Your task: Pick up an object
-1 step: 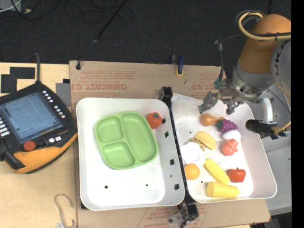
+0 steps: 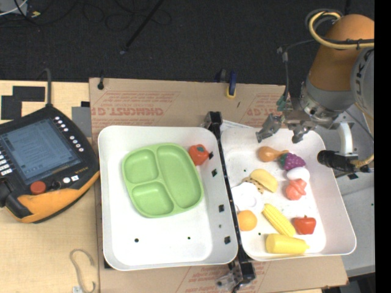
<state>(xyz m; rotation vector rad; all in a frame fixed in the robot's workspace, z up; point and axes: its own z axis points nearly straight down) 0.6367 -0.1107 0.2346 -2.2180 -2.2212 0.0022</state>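
From the camera view, the hand [image 2: 283, 131] hangs spread and released above the far edge of the right bin [image 2: 342, 224], with nothing between its fingers [image 2: 267, 129]. Just below it in that bin lie a tan pear-like piece [image 2: 269, 154] and a bunch of purple grapes [image 2: 293, 161], touching each other. Nearer the middle sit a white piece [image 2: 299, 173], a pink fruit [image 2: 294, 189] and a yellow banana slice [image 2: 264, 180]; toward the near edge are an orange [image 2: 247, 220], a corn cob [image 2: 278, 219], a red pepper [image 2: 305, 225] and a yellow block [image 2: 285, 244]. The left bin [image 2: 116, 237] holds a green divided plate [image 2: 162, 180], with a red tomato [image 2: 198, 154] just beside the plate's far right corner. The cardboard sheet [image 2: 153, 99] under both bins carries red printing, seen upside down and not clearly readable. On the desk's left edge lies a teach pendant [image 2: 40, 157] with a lit screen whose text is too small to read.
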